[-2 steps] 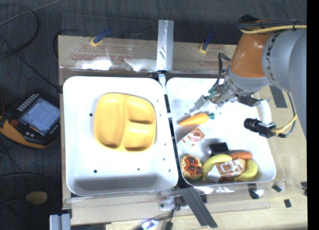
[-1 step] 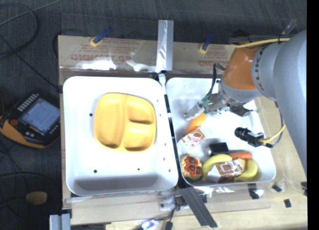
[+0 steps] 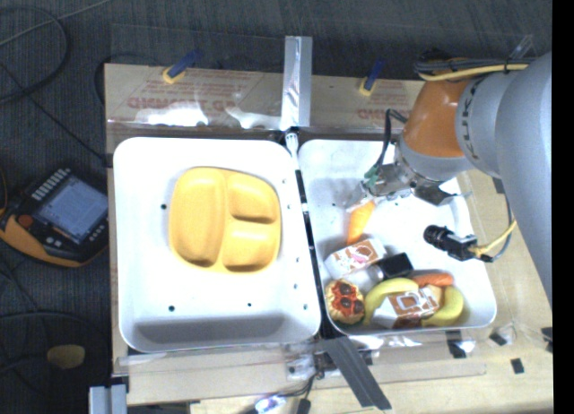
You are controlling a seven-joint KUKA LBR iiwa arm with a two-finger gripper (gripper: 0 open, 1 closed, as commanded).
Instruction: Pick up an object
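The pincer [image 3: 384, 179] hangs in the right bin [image 3: 334, 163], toward its upper half at about one o'clock from the bin's middle, carried by the grey arm [image 3: 516, 125] with its orange band [image 3: 437, 125] reaching in from three o'clock. The tooling below the wrist is small and dark against the white floor, so whether it is spread or pressed together I cannot tell, and nothing can be seen clamped in it. Just below it, at seven o'clock from the tip, lies a small orange piece [image 3: 360, 221], close to the tip but whether touching is unclear.

The other pickable things crowd the bin's six o'clock end: a small printed carton [image 3: 352, 257], a black item [image 3: 396, 266], a round patterned piece [image 3: 344, 299], a banana [image 3: 384, 292] curved around a labelled packet [image 3: 414, 306], and a carrot-like stick [image 3: 436, 279]. The left bin [image 3: 134, 314] holds a yellow divided tray [image 3: 224, 219].

The likely risk is a miss: the orange piece is slim and lies flat, so a descent slightly off centre could push it aside or close on air. It also sits near the wall between the bins, which could foul one side of the tool. A black cable fitting [image 3: 446, 239] trails at four o'clock and could drag across the clutter.
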